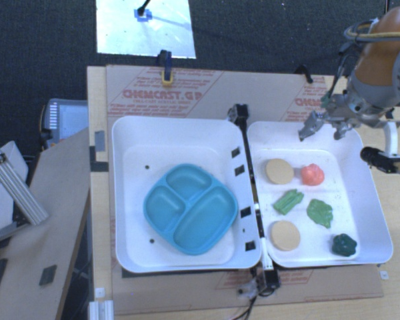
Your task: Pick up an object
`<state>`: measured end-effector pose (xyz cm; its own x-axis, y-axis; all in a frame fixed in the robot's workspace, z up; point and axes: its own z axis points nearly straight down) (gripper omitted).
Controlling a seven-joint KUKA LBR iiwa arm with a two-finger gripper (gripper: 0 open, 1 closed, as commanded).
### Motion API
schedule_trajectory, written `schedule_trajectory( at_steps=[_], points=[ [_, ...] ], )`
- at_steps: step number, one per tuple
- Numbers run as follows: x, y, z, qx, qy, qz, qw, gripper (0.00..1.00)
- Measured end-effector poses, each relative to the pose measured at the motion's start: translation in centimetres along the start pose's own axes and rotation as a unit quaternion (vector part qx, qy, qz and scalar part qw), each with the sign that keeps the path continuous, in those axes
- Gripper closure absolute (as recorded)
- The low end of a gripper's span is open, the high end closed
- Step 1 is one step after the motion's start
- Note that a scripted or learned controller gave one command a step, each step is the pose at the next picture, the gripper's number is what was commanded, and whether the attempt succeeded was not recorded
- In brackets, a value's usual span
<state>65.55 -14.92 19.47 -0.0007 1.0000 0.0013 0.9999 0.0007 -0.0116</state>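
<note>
Bench (300, 92) space is taken up by two shallow white bins side by side, and reading from the left, the left bin (133, 139) carries a blue divided plate (190, 209) lying flat near its middle; it looks like rigid, smooth plastic, light but wide and low, so its rim would be the only place two fingers could bite, and I judge it a poor choice for a pick. Across the black divider, the right bin (367, 199) holds six small pieces, well apart from one another. Toward its left side sit two tan discs, one far (279, 171) and one near (285, 235), flat and probably stiff, likely to slip unless pinched across their edges. Between them lies a light green strip (289, 201), narrow and slanted, which seems best taken across its short width. Further right come a pinkish-red lump (313, 175) at the far side, a green leafy piece (320, 213) in the middle, and a dark green lump (344, 245) near the bin's near right corner. These look like toy foods, light and not fragile; the rounded lumps stand taller and should offer the surest hold from above, across their middles. Above the far edge of the right bin hangs the end effector (328, 127), its two fingers spread apart with nothing between them, clear of every piece; the pinkish-red lump lies closest to it.
</note>
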Motion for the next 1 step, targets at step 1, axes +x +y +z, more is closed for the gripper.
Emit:
schedule_trajectory(
  at_steps=[1],
  points=[
    [0.03,0.28,-0.88,-0.007,-0.001,-0.001,1.0,0.0]
  ],
)
